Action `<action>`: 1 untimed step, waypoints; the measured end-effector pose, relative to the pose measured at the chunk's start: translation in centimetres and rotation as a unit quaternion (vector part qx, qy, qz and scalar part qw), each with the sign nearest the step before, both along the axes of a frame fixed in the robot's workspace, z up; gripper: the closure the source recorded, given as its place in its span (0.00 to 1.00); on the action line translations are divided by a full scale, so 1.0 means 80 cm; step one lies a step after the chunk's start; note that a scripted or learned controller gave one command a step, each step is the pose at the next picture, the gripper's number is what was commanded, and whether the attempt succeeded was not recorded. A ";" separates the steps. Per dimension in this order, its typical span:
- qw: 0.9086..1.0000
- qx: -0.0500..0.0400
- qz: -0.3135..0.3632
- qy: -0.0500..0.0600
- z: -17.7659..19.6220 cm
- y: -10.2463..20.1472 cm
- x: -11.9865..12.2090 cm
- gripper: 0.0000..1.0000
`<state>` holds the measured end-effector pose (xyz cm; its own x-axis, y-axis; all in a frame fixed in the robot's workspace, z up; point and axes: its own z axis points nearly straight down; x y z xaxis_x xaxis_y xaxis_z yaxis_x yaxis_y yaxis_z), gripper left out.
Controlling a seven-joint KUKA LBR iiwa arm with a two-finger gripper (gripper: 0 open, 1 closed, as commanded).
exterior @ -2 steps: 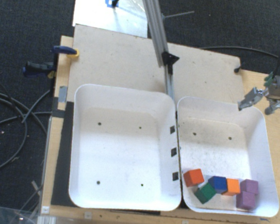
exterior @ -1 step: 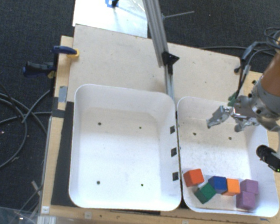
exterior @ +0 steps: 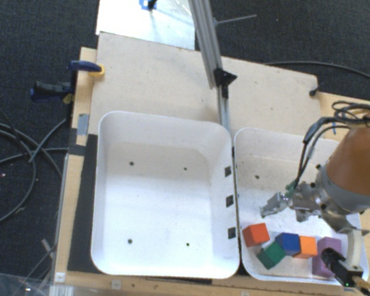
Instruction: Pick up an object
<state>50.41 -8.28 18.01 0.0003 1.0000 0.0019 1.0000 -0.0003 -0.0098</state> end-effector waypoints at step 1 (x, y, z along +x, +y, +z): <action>1.000 -0.003 -0.001 -0.007 0.008 -0.063 0.020 0.00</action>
<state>52.00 -13.29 18.64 0.0023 1.0000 -0.0031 1.0000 -0.0023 0.0034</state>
